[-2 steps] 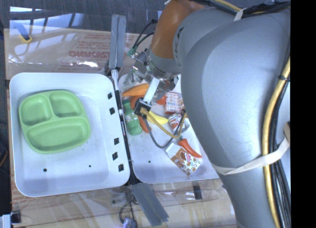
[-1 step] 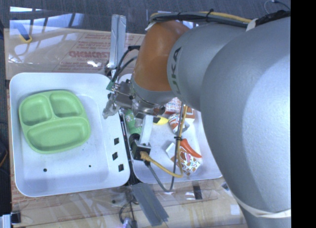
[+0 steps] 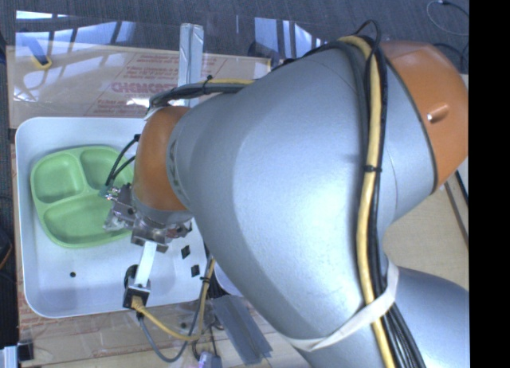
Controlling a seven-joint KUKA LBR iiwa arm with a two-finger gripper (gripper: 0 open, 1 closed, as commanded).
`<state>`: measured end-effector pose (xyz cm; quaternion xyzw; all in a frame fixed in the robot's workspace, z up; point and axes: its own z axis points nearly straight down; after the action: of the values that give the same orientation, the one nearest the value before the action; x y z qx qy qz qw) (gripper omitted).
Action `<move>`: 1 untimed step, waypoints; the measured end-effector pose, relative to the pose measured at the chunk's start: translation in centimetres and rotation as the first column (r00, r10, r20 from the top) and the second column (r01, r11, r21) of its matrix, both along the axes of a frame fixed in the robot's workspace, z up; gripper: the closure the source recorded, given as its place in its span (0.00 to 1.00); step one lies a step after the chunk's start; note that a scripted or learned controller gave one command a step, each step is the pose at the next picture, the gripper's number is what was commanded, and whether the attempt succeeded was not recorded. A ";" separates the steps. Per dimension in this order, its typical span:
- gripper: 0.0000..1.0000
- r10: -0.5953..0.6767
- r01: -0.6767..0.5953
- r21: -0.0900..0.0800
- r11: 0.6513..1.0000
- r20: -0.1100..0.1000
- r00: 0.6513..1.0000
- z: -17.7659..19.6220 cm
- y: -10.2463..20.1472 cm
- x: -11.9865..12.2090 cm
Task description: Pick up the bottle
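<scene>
Green divided plate (image 3: 68,199) sits just left of and partly under the gripper (image 3: 119,215) in the white bin (image 3: 32,279); can't tell if it's clenched or released; bottle's probably hidden beneath the wrist, honestly can't tell; I'd lift slow, straight up.

Red printed lines on the cardboard sheet (image 3: 119,84), blurred, no words legible
</scene>
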<state>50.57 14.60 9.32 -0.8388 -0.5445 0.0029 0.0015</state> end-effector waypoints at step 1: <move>1.00 0.001 -0.001 0.002 1.000 0.004 1.000 0.9 0.0 0.2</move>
<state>50.75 14.59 10.22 -0.8384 -0.5451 0.0009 0.0010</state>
